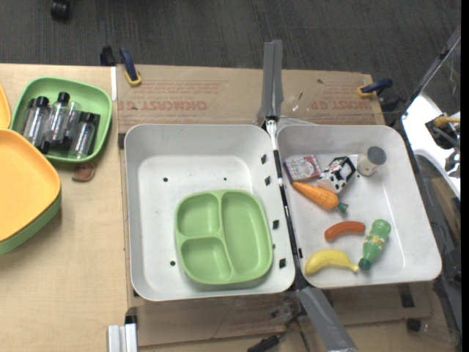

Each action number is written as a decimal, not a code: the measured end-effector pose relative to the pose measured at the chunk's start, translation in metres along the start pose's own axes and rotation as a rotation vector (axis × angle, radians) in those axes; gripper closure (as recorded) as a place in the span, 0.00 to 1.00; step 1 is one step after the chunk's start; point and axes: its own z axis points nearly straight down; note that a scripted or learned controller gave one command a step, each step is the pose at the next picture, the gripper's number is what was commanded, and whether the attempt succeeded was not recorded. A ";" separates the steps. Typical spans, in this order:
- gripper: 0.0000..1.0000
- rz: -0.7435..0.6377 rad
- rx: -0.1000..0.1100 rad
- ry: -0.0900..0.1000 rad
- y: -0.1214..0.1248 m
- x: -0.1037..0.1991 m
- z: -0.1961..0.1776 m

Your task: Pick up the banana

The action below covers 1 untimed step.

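Note:
The yellow banana (331, 261) lies on its side in the right white bin (399, 196), close to the bin's front wall. A green toy bottle (374, 244) lies just to its right, its lower end almost touching the banana's tip. Right behind the banana sits a red sausage-shaped toy (344, 229). Nothing covers the banana from above.
Farther back in the right bin are an orange carrot (316, 195), a pink packet (302, 168), a black-and-white cow toy (339, 172) and a small grey-capped jar (371, 160). The left bin (150, 196) holds a green divided plate (223, 237). On the far-left table stand orange plates (22, 189) and a green tray of bottles (62, 119).

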 end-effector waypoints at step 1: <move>1.00 0.000 0.000 0.000 -0.002 -0.013 -0.021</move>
